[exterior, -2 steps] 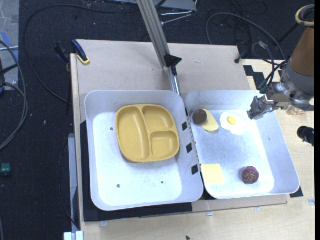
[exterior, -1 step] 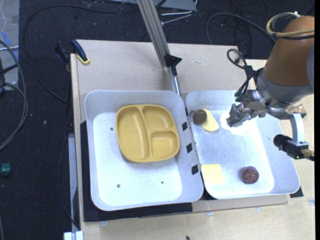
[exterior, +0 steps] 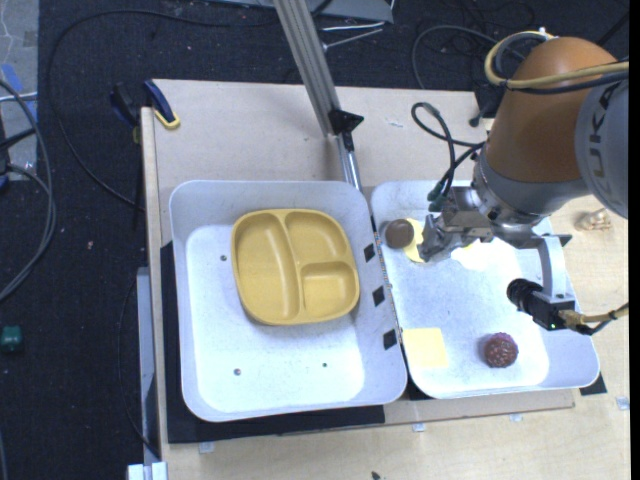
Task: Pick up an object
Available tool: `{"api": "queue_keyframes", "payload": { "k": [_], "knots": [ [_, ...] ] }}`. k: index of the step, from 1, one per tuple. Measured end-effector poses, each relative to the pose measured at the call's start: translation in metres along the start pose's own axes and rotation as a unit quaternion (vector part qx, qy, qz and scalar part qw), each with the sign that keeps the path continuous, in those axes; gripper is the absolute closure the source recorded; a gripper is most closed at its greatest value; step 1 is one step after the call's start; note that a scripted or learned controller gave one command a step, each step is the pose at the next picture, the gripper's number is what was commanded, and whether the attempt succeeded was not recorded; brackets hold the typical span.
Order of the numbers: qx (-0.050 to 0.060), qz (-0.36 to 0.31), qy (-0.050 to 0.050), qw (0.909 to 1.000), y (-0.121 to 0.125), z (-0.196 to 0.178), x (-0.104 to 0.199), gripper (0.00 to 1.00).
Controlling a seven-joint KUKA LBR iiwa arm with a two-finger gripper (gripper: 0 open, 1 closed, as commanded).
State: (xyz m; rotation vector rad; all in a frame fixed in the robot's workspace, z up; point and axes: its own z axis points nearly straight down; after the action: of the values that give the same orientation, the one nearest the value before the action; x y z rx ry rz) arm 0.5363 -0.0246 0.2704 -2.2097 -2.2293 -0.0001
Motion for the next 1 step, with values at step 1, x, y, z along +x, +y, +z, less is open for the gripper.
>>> {"api": "queue_keyframes", "payload": {
  "k": [1],
  "knots": [
    [0.001, 0.001, 0.000, 1.0000, -0.0102, 0.0196, 0.0486, 1.00]
  ]
}}
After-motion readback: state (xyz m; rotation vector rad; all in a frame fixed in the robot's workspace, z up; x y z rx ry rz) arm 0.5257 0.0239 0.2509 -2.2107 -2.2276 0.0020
